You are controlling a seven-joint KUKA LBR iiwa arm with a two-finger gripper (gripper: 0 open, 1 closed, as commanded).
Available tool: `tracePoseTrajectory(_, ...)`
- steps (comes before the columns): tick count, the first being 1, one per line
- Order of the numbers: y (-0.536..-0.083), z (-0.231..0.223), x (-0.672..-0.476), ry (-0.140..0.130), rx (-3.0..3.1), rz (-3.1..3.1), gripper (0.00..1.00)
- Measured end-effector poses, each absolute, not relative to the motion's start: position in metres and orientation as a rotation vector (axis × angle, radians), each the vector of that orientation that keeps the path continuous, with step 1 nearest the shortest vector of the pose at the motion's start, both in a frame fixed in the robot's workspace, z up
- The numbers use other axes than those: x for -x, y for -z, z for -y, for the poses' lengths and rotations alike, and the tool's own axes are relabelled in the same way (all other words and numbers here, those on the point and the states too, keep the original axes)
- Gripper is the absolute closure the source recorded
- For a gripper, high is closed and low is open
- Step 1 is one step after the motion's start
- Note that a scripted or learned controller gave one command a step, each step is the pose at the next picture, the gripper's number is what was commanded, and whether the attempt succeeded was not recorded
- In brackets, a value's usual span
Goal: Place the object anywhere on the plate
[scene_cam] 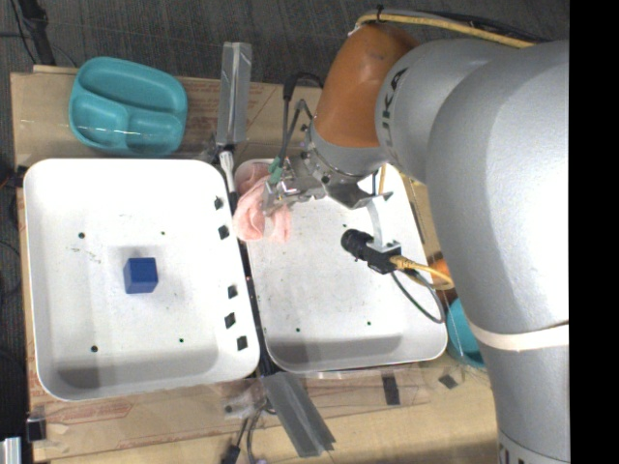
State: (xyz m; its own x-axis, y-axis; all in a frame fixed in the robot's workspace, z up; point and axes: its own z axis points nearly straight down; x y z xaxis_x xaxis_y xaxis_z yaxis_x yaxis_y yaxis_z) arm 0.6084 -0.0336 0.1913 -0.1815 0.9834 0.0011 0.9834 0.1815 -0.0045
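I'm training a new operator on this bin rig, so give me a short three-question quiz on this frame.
1. True or false: the blue cube lies in the left bin.
2. Where is the teal plate? A) inside the right bin B) on the bench beyond the left bin's far left corner C) under the blue cube
3. Fill in: the gripper is over a ____-coloured soft object at the right bin's far left corner.

Key: 1 true; 2 B; 3 pink. Whether the pink object is actually gripped cannot be told from this view.
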Motion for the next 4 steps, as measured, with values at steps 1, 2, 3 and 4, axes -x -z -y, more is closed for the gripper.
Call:
tracePoseTrajectory(1,-0.270,-0.060,-0.573,0.000,1.886,2.511,1.00)
tracePoseTrajectory(2,-0.219,-0.063,-0.514,-0.006,1.849,2.536,1.00)
tracePoseTrajectory(3,-0.223,-0.063,-0.537,-0.002,1.913,2.491,1.00)
tracePoseTrajectory(4,-0.183,-0.130,-0.554,-0.006,1.953,2.458,1.00)
